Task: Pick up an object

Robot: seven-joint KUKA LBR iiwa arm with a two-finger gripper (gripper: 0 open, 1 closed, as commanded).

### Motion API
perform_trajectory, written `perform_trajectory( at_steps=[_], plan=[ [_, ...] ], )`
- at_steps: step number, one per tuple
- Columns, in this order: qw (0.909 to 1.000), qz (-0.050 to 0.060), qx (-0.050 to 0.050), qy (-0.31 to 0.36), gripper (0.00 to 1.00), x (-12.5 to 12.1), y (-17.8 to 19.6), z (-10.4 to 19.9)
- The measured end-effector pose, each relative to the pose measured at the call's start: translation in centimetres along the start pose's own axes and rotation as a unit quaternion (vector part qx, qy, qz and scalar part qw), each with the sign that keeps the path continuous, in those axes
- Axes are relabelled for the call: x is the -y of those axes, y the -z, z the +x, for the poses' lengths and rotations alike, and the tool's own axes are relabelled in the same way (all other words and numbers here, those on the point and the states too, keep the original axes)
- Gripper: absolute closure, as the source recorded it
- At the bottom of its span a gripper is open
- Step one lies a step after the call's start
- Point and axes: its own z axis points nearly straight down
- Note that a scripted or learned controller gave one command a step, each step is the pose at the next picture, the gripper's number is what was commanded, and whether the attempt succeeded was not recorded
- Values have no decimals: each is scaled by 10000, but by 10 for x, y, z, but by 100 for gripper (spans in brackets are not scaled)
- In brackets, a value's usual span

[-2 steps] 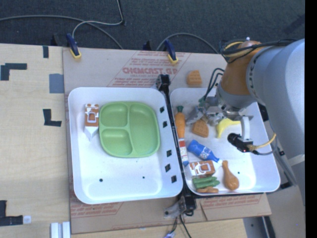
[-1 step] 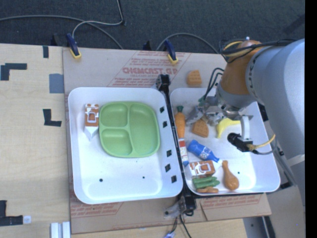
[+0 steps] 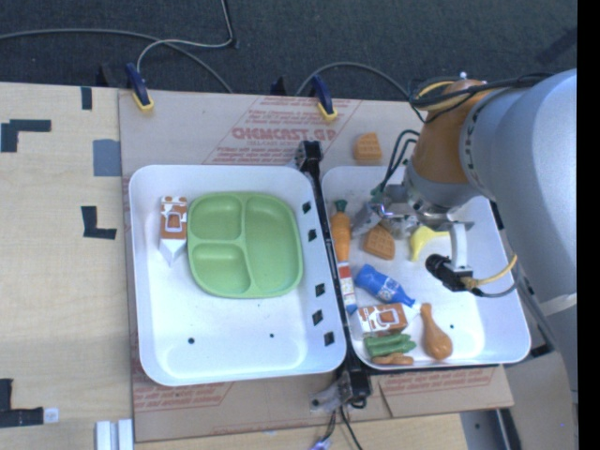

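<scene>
Table point(image 3: 56, 279): we see a pale wood top with a cardboard sheet point(image 3: 272, 129) on it, held by two clamps at its far edge.
Left bin point(image 3: 225, 354): we find a green divided plate point(image 3: 246, 244) lying flat in its far half, and a small carton point(image 3: 172, 225) just beside the plate's left edge.
Loose piece: an orange waffle-shaped block point(image 3: 367, 146) sits on the cardboard, outside and beyond the right bin.
Right bin point(image 3: 497, 336): we count a carrot point(image 3: 339, 235) along its left wall, a tan wedge point(image 3: 380, 243) near the carrot, a blue bottle point(image 3: 382, 285) toward the middle, a second small carton point(image 3: 382, 319) nearer us, a green pea pod point(image 3: 388, 346) at the near wall, a drumstick point(image 3: 435, 332) to its right, and a yellow piece point(image 3: 425, 241) by the arm.
Gripper point(image 3: 392, 210): it hangs low over the far part of the right bin, just above the tan wedge; we cannot tell its state.
Arm point(image 3: 506, 148): grey, with an orange band, it reaches in from the right.
</scene>
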Motion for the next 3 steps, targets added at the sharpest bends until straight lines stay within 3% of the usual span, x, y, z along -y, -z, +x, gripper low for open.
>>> perform_trajectory(
  at_steps=[1,3],
  plan=[
    [10000,76,-40,25,0,-8,-2,-5],
    [9999,59,-80,50,0,-5,-3,-13]
  ],
)
